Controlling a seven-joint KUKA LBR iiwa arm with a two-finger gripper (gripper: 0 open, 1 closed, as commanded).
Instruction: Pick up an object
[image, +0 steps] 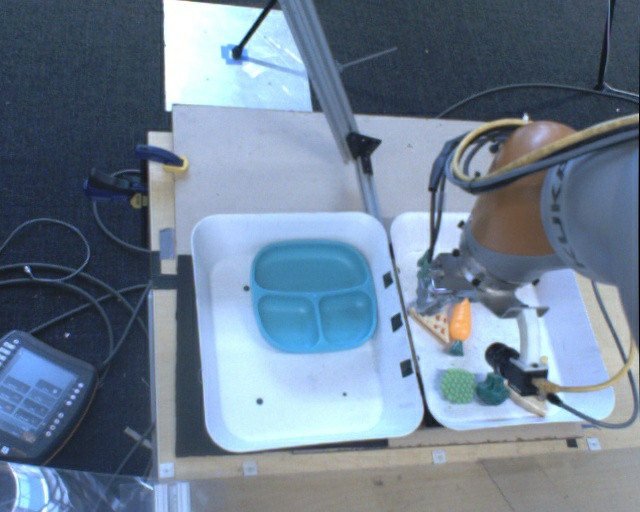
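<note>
Grey arm (590, 190) — orange band (glossy) above the wrist — trailing yellow and black cables.

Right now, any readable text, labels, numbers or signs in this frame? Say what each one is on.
No text can be read.
Teach pendant, lower left on the floor: screen and keys show, but characters are too small and blurred.
Black tabs on the left bin rim by the divider: no legible marks.
Blue plate: no print.

You've got two white bins (300, 420) (590, 400), one blue divided plate (313, 297), one toy carrot (460, 320), one pizza-slice toy (432, 326), one green knobbly ball (458, 385), one dark teal toy (491, 390).
</note>
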